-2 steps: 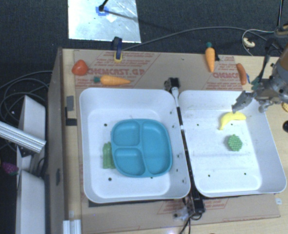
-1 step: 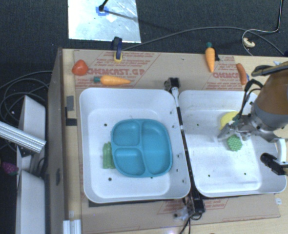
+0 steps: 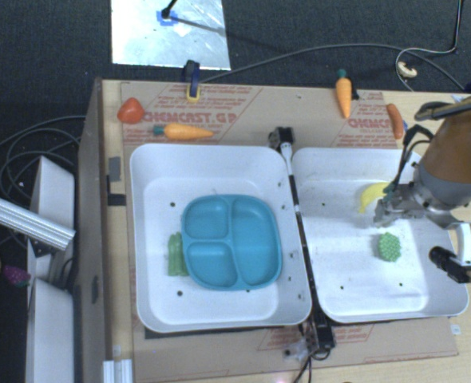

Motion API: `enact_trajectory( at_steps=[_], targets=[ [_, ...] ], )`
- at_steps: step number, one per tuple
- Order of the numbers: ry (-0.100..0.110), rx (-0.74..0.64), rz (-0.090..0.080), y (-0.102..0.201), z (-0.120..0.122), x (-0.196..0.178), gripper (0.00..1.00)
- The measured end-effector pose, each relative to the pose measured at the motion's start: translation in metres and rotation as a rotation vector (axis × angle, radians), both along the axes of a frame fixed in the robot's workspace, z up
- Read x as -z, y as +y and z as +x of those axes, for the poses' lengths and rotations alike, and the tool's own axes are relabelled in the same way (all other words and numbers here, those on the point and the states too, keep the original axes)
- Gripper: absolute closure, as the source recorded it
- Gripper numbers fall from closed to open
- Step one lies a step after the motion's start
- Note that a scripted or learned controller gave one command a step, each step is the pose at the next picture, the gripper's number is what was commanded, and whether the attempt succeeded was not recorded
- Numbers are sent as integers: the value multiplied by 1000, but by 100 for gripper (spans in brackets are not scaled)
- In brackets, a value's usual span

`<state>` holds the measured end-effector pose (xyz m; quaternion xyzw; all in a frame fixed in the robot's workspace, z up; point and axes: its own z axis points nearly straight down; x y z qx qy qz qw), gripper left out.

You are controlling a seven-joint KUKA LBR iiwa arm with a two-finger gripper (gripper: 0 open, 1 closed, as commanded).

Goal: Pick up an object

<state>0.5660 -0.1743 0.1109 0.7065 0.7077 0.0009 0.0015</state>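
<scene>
Open floor in right bin (image 3: 355,294); green lump (image 3: 389,246) nearby

**What I could not make out**

My grey arm with its orange band (image 3: 459,154) ran off the right edge, so most of it was cut away. My gripper (image 3: 389,206) was too small and blurred to read. It covered part of the yellow rounded object (image 3: 370,195). The blue divided plastic tray (image 3: 231,241) hid part of the green slab-shaped object (image 3: 175,255) beside it.
</scene>
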Motion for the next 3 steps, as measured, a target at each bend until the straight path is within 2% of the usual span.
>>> enact_trajectory(
  at_steps=[1, 2, 3],
  targets=[
    [0, 0, 0, 0, 0, 0, 0],
    [3, 1, 0, -29, -43, 27, 0],
    [0, -1, 0, -29, -42, 16, 100]
  ],
)
